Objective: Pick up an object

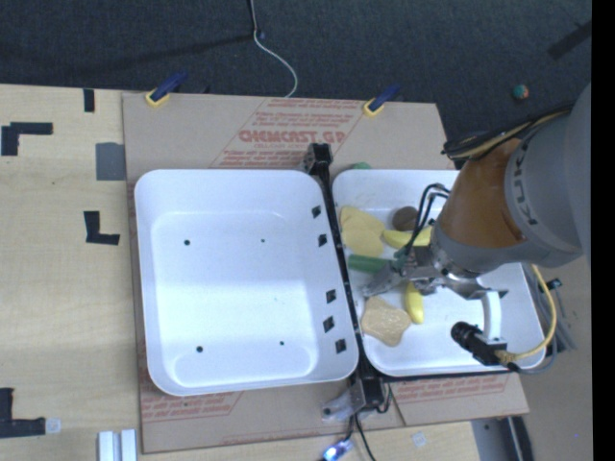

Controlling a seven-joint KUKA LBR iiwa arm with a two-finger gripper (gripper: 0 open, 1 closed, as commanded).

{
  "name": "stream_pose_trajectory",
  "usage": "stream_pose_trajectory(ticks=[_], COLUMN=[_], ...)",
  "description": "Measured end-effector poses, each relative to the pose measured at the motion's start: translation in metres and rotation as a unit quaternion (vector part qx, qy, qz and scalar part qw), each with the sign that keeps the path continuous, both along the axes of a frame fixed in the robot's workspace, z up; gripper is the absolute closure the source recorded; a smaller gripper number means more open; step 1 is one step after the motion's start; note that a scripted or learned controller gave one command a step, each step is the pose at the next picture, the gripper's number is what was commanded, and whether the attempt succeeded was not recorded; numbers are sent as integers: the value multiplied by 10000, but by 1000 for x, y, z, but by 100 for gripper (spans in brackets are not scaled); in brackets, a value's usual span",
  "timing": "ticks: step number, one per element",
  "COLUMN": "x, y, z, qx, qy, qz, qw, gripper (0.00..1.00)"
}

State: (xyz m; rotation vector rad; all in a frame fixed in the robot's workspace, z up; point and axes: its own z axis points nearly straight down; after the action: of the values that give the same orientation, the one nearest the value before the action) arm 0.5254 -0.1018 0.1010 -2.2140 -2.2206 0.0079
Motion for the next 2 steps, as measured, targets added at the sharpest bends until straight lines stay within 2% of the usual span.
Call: stream_pose_trajectory(ticks=[1, 2], x=[74, 140], y=[-11, -29], z=[-18, -17], qx=[-9, -8], qy=[-54, -38], qz=[2, 0], qw=[10000, 10000], gripper=[0, 0])
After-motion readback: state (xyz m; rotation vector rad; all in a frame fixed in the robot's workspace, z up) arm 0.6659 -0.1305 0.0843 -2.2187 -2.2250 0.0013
